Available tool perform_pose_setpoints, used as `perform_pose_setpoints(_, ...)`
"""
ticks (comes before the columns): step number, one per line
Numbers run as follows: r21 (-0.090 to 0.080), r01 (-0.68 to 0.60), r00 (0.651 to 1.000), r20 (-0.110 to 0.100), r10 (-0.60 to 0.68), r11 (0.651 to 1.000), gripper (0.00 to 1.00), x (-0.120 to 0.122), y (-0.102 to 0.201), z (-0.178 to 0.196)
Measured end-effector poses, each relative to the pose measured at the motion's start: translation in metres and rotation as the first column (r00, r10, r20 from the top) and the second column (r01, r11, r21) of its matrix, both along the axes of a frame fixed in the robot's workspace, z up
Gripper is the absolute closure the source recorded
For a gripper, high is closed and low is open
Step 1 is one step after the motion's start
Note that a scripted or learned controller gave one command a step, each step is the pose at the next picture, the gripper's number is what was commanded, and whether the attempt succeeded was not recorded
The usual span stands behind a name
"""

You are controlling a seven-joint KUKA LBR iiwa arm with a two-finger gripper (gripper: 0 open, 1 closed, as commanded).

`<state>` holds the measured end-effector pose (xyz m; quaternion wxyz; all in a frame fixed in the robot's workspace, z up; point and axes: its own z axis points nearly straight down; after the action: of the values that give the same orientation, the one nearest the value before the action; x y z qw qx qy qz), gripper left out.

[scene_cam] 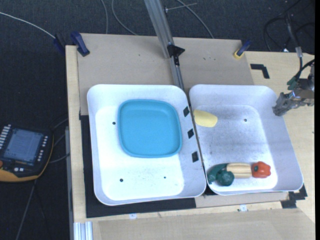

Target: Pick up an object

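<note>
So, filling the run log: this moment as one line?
tool at right bin edge | yellow piece, three toys inside | nothing held

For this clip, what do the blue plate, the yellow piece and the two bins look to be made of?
Blue plate: probably moulded plastic, with a uniform colour, rounded corners and a soft matte sheen. Yellow piece: smooth and evenly pale, likely plastic or foam toy food; the look leaves it open. Left bin and right bin: thin white plastic by the look, with rounded formed rims and dark scuffs.

dark carpet (35, 74), loose cables (100, 4), wooden bench (125, 59)
</note>
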<state>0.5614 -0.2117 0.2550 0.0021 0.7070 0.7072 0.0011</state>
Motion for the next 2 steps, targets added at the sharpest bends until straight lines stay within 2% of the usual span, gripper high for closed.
perform_pose_setpoints(1,0.002,-0.005,1.000,-0.003,0.005,1.000,1.00,0.006,0.055,0.007)
perform_pose_setpoints(2,0.003,-0.004,1.000,-0.003,0.004,1.000,1.00,-0.002,0.107,0.009)
